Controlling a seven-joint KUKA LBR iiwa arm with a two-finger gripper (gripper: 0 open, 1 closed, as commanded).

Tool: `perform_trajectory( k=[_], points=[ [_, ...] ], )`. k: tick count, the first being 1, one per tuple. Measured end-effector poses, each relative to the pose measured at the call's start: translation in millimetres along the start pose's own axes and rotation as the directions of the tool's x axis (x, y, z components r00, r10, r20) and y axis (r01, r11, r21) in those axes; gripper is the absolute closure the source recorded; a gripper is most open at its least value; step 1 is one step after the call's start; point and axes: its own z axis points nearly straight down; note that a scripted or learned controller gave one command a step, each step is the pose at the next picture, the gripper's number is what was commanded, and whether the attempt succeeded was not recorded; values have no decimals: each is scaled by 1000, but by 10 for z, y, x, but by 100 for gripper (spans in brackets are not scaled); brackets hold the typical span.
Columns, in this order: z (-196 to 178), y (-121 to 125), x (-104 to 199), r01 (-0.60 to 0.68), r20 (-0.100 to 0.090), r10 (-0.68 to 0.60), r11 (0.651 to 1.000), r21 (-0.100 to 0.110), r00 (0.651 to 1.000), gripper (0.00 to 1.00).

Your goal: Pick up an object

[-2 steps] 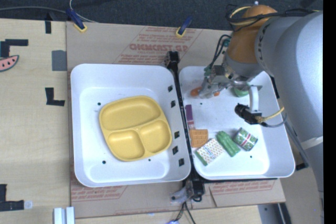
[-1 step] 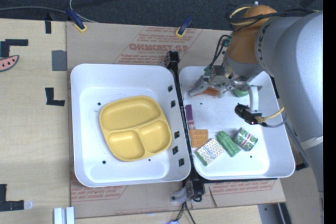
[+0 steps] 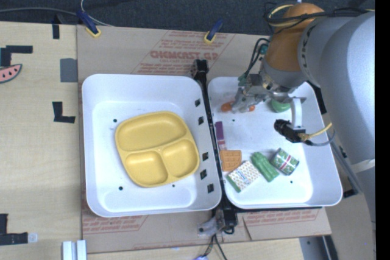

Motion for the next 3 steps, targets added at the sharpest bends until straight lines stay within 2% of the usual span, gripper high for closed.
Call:
perform_trajectory(
  k=[1,2,3],
  points=[
    [1,-1,0,0,0,0,1000,0,1000,0],
    [-92,0,5,1,-1,-1,1000,1,1000,100],
    [-91,-1,5,1,-1,-1,1000,1,1000,0]
  ],
)
